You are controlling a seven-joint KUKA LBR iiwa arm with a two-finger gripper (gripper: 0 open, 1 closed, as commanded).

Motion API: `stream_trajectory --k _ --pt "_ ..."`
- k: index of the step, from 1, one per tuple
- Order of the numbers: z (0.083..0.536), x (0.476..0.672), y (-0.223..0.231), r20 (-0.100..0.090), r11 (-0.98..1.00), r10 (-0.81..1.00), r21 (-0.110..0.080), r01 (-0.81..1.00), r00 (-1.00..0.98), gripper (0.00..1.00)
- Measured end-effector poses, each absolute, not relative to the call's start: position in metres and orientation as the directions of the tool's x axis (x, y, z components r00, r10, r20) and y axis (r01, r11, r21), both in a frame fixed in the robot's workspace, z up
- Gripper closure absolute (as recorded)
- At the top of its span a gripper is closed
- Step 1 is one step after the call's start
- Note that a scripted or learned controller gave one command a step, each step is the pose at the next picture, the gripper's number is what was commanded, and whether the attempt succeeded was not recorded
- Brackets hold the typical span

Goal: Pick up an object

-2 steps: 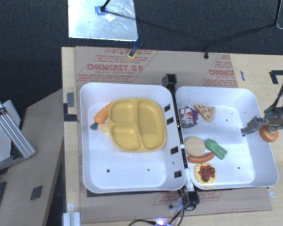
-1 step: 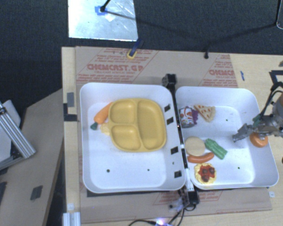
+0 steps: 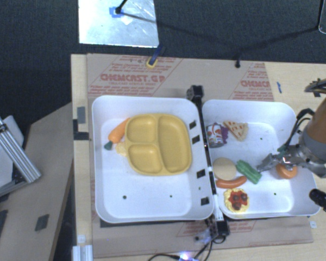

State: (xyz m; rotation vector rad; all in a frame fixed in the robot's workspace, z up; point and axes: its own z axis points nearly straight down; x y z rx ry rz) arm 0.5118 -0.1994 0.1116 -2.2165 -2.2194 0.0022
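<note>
A: Where is the arm working?

B: Over the right bin (image 3: 285,110). The gripper (image 3: 273,161) comes in from the right and hangs low, just right of the green pickle (image 3: 249,171). That pickle is my landmark for everything else.

A: Is it holding anything?

B: Nothing sits between its tips that I can make out. Whether they are spread or closed I cannot tell; they are small and dark against the white floor of the bin.

A: So what is it after?

B: My guess is either the pickle or the orange piece (image 3: 286,171), which lies further right of the pickle, under the wrist. The tool is nearest to those two, and a low, slanted reach like this suits a thing lying flat.

A: And the rest of the toy food?

B: The round bun (image 3: 225,167) touches the pickle on its left. The sausage (image 3: 231,182) lies just below it, and the little pizza (image 3: 237,200) lower still. Up and left of the pickle is a purple and white packet (image 3: 217,134), with a waffle wedge (image 3: 236,129) beside that.

A: The other bin?

B: The left bin (image 3: 106,200), well left of the pickle, holds a yellow divided tray (image 3: 156,143) with a carrot (image 3: 117,131) against its left edge. They are far from the arm's reach now, so I judge them out of play.
</note>
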Motion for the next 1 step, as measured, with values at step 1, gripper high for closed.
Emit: stream_trajectory --k 1 --pt "0.0898 0.5162 -0.1968 0.006 0.003 1.000 0.006 1.000 -0.003 0.00"
